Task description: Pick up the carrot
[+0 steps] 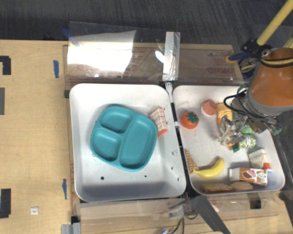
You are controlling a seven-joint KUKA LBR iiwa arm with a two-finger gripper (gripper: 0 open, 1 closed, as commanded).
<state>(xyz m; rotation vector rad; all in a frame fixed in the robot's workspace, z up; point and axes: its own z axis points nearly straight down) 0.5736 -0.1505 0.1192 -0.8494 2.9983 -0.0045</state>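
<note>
In the right bin [205, 96], an orange-yellow piece that looks like the carrot [224, 114] lies near the back, right of a pink round item [209, 107]. My gripper [229, 133] hangs low over the bin's middle right. It sits just in front of the carrot and right against it, among a tangle of cable. A green and white item [247, 142] lies directly to the gripper's right. The gripper's metal parts and the arm's orange band [277, 82] hide part of the carrot's right side.
An orange-red round fruit with a green top [189, 120] sits at the right bin's left. At its front lie a banana [210, 168], a juice carton [250, 175] and a small white pack [258, 156]. The left bin [83, 179] holds a teal divided plate [123, 137] and a snack packet [158, 120].
</note>
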